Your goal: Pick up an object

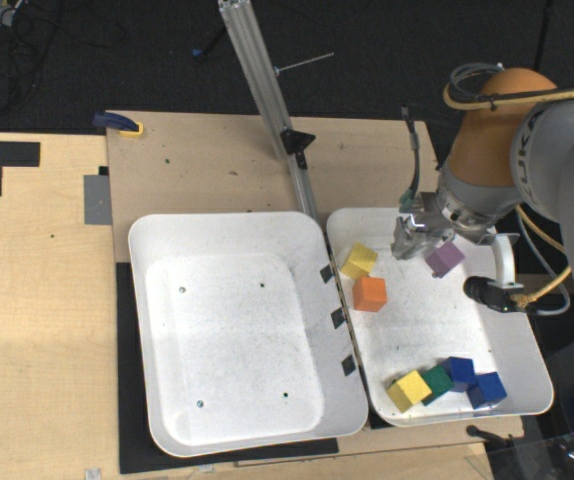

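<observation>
The claw [414, 236] hangs low in the upper part of the right bin [527, 363], just left of a purple block [445, 259] — whether it grips anything, I cannot tell. Likely mid-grasp; next comes a clean lift. Yellow block [359, 260] and orange block [369, 294] lie nearby — more blocks cluster lower right.
</observation>
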Robot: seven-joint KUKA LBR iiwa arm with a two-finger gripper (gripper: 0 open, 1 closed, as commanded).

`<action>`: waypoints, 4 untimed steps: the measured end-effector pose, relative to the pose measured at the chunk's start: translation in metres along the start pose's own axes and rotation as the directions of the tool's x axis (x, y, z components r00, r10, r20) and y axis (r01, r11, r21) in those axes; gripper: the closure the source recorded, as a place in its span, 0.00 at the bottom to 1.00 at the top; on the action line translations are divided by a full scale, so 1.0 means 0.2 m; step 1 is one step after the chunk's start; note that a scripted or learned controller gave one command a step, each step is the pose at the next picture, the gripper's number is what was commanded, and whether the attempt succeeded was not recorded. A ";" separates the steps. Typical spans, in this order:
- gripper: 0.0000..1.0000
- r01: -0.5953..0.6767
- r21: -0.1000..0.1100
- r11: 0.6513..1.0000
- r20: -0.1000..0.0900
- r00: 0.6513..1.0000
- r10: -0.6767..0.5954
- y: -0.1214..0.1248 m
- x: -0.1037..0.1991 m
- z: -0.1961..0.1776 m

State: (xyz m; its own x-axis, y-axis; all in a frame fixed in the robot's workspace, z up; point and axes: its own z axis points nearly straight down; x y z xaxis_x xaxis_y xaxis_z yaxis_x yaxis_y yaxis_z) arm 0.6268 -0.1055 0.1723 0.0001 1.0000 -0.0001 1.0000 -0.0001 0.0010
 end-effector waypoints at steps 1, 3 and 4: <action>1.00 0.002 -0.003 1.000 0.000 1.000 -0.002 0.02 0.04 -0.29; 1.00 0.002 0.003 1.000 0.000 1.000 -0.002 0.07 0.29 -0.33; 1.00 0.003 0.004 1.000 -0.002 1.000 -0.003 0.07 0.51 -0.34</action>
State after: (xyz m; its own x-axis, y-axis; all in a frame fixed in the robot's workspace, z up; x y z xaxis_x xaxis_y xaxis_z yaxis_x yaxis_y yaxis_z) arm 0.6409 -0.0041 0.2394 -0.0032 1.0000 0.0016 1.0000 0.0032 -0.0034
